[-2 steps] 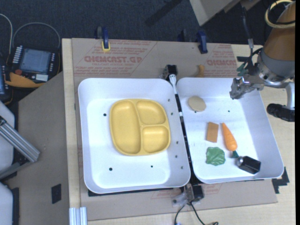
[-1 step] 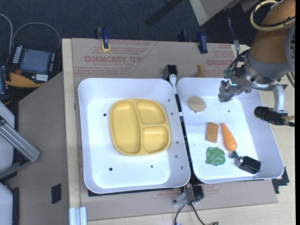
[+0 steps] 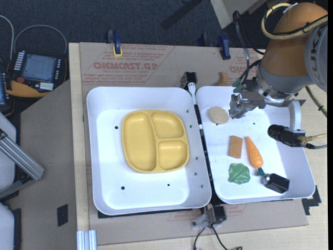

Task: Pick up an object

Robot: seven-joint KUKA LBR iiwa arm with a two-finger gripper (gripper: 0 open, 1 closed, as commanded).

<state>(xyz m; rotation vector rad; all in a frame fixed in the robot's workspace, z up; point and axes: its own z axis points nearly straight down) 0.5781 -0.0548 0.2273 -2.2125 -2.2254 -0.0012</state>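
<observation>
1. Pincer (image 3: 237, 110) hangs low over the right bin (image 3: 296, 165), just right of the bun (image 3: 219, 115); you cannot tell from this slanted view how wide it stands, and nothing shows between its tips.
2. Your nearest candidate is the bun, a pale rounded disc at the bin's upper left, close to the wall shared with the left bin (image 3: 99, 139).
3. Below and right of the bun lie a tan block (image 3: 235, 146), a carrot (image 3: 253, 151), a green leaf (image 3: 239, 173) and a small black piece (image 3: 276, 182), all near one another.
4. Expect the bun to be light, toy-like and probably smooth and domed, so it may squirt out of a shallow pinch. Close across its widest middle, low against the bin floor.
5. Mind the bin wall left of the bun: it leaves little room for a tip there.
6. Left of the bun sits the yellow tray (image 3: 155, 139).
</observation>
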